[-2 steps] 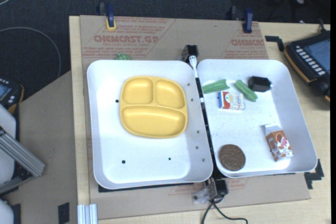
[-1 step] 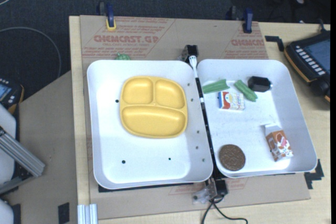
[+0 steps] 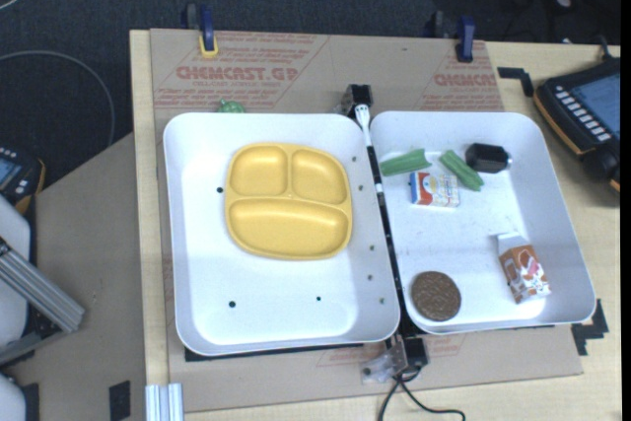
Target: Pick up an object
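Two shallow white bins were seen side by side on a brown board (image 3: 246, 74) printed with red lettering, which was held to the bench by two blue clamps (image 3: 207, 30) at its far edge. In the left bin (image 3: 197, 311) a yellow divided plate (image 3: 289, 200) was laid flat, slightly toward the far side, with three compartments facing up. In the right bin (image 3: 473, 242) the smaller items were scattered. A green strip (image 3: 402, 162) was placed near the far-left corner, and a second green strip (image 3: 460, 170) was set at a slant just beside it to the right. A small black object (image 3: 486, 156) was found close to the second strip's far end. A small red, white and blue packet (image 3: 435, 189) was lodged between the two strips, on their near side. A round brown disc (image 3: 435, 295) was laid flat near the near-left corner, and a brown and white packet (image 3: 523, 272) was located well apart from it, toward the near-right wall. A tiny green item (image 3: 231, 106) was noted on the board just beyond the left bin's far rim. A dark handheld screen unit (image 3: 592, 108) was rested on the bench to the right of the bins.
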